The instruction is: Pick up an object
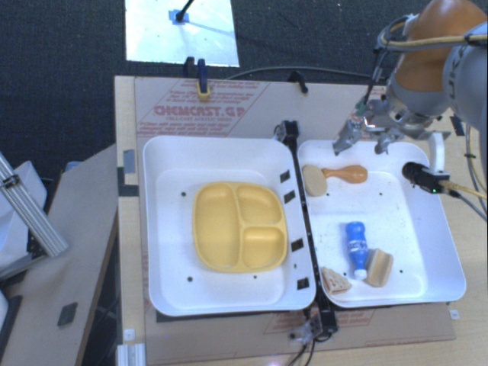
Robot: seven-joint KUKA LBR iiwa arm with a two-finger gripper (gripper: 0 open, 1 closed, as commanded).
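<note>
Here the gripper (364, 134), jaws spread and empty at upper right, could strike the right bin (442, 239) rim above the wooden brush (334, 177).

A wooden brush with a round pale head and tan handle (333, 177) lies flat at the right bin's far left, handle pointing right. A blue plastic bottle with a white cap (355, 248) lies nearer, cap toward the near edge. Touching its right, a tan wooden block (379, 268). At the near left corner, a small beige wedge-shaped piece (334, 280).
</note>
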